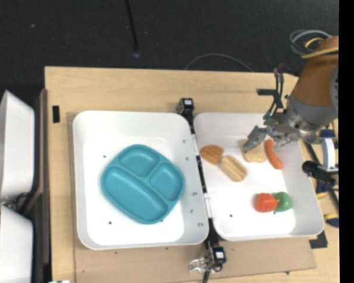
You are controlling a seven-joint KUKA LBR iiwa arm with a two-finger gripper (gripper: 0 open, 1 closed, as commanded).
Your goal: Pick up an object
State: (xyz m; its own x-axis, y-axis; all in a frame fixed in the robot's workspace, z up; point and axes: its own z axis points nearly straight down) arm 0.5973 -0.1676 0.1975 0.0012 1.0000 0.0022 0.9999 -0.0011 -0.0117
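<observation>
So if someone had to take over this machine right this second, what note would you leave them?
Tool: low over the right white bin, at its far right end, beside the pale tan food piece and the slim orange carrot-like piece. I cannot tell its grip state, and nothing is visibly held.
Also in the right bin: round brown bun-like piece, tan bread-roll piece, red tomato-like piece touching a green piece.
Left white bin: blue divided plastic plate.
Done: nothing lifted.
Left: grasp one piece and raise it.
</observation>
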